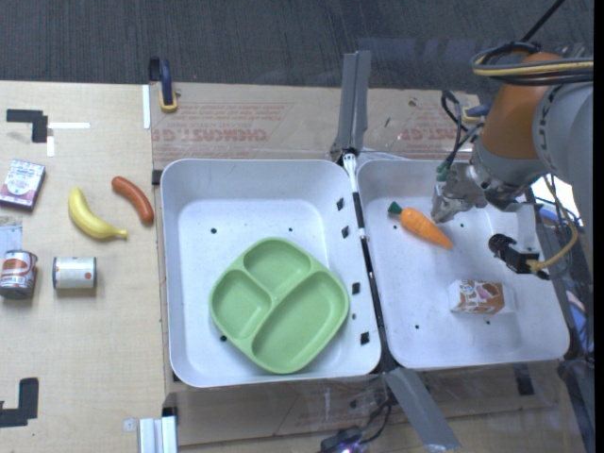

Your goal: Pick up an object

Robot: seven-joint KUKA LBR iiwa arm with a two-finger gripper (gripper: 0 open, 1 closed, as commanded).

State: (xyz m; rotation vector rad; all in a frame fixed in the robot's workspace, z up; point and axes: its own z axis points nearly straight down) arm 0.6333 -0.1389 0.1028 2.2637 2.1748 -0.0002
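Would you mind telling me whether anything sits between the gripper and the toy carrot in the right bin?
Nothing visible does. The gripper hangs just right of the carrot, right beside its upper end, in the right bin. The small packet lies lower right, off that line.

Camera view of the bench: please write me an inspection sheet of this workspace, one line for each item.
Surface: wooden bench bearing left bin and right bin, side by side.
Job's things: toy carrot and a small printed packet lie in the right bin.
Clutter: green divided plate in the left bin; on the bench to its left a banana, a sausage, two cans and a small box.
Grippers: gripper sits low beside the carrot's right end; grip unclear.
Cables: black and yellow cables loop over the arm.
Surroundings: dark carpet beyond the bench.
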